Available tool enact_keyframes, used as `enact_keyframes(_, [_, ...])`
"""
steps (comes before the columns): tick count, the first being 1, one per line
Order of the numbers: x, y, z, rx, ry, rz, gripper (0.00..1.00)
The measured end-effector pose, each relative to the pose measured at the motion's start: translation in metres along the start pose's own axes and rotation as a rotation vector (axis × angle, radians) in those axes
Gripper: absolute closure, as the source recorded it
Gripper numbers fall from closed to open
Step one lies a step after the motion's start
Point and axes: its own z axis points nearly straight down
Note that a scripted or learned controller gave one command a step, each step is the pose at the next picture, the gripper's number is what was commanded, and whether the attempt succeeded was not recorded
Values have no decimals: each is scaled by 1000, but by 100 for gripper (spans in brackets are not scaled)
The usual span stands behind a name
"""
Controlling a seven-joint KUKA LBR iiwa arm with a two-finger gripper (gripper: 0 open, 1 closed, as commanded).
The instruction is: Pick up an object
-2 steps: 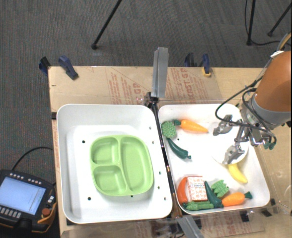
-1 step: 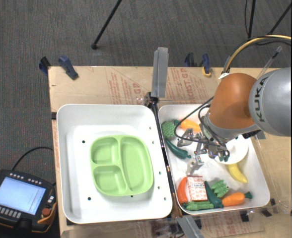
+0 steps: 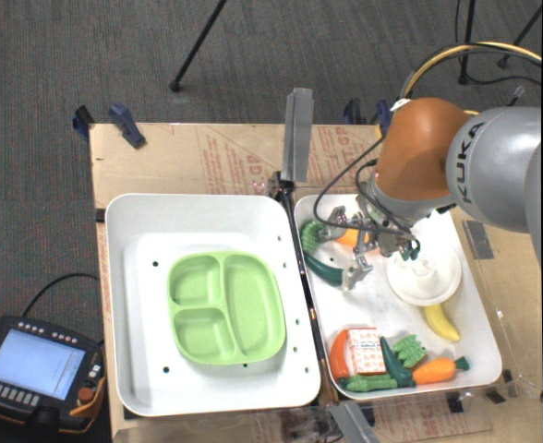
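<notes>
Dark green curved piece [image 3: 323,265] is lying in the right bin [image 3: 470,335], just beside the gripper [image 3: 355,271] on its side toward the divider between the two bins, and I am treating it as the likeliest thing to pick. Its long axis is curving along that divider wall, so it is running roughly across the line from the gripper to it, not pointing at the tool. I am reading the gap as very small; the two may be touching, but I cannot tell from this slanted view.

I am also not making out whether the gripper is spread or pressed together: the metal parts under the orange wrist band are blurring into the cables around them, and I am seeing nothing clearly pinched there.

Other candidates are sitting around the tool. A small orange piece [image 3: 346,239] is lying just beyond the gripper toward the far rim, partly hidden by the wrist hardware. A white dish [image 3: 428,282] is resting just beside it on the side away from the divider, with a banana [image 3: 440,322] near that dish, toward the near rim.

I am judging that the coming move is hinging on a short sideways shift toward the divider, with the wall leaving little room on that side of the green piece
</notes>
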Motion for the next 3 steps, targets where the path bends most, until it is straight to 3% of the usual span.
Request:
enact_keyframes(1, [-1, 0, -11, 3, 0, -4, 100])
enact_keyframes(2, [2, -30, -146, 6, -15, 65, 100])
enact_keyframes(3, [5, -37, 1, -4, 5, -157, 100])
